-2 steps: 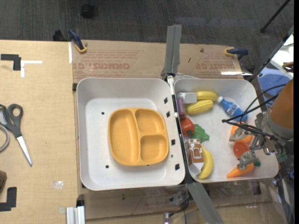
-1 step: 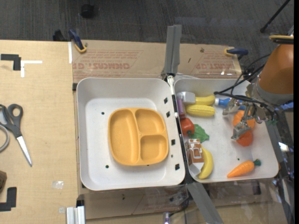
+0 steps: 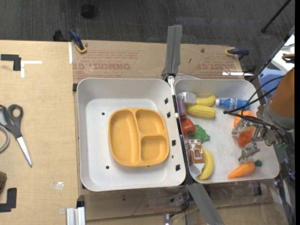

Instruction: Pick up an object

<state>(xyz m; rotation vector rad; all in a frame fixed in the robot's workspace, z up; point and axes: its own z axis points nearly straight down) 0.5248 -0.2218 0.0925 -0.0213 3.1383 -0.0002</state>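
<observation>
Far to the claw's left, on the bare wooden bench, lay a pair of grey-handled metal scissors. Nearer, but well to its left, sat the left shallow white plastic bin, which held a yellow-orange plastic plate with three compartments, lying flat near the bin's middle.

The right shallow white plastic bin held the small things. Along its left wall, well apart from the claw, were a red plastic tomato with green leaves, a small brown and white printed packet and a yellow plastic banana curving just beside the packet. Up and to the left of the claw lay a yellow plastic corn cob, a smaller yellow plastic piece above it, and a blue and white plastic tube.

The two-finger metal claw hung over the right side of that bin, reaching in from the right, its tips pointing down. Whether its fingers were spread or closed could not be told. An orange-red plastic object lay close against it, partly hidden by the claw's metal parts. Just below the claw rested an orange plastic carrot with a green tip, lying on the bin floor, apart from the fingers.
</observation>
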